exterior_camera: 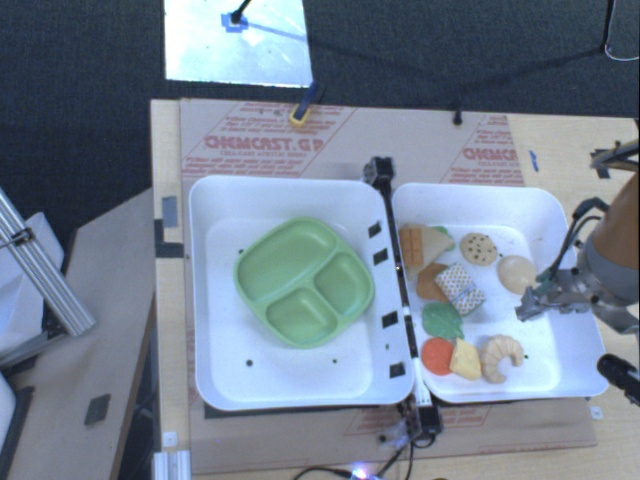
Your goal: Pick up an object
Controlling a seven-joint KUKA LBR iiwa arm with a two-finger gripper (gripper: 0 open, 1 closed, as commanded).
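Right now the gripper [530,306], whose state I cannot tell, hovers at the right side of the right bin [560,208], with the beige round food piece [516,272] just up-left of it and the croissant [502,356] down-left

Two shallow white bins sit side by side on the bench: a left bin [215,298] and a right bin [560,363]. The left bin holds one thing, a green divided plate [303,281] with three compartments. The right bin holds nine small toy foods: one sandwich wedge [424,243], one cookie [479,248], one pale round piece [516,272], one brown piece [430,282], one patterned cube [460,289], one green leaf [441,320], one red tomato [437,355], one yellow cheese wedge [465,359] and one croissant [501,356].
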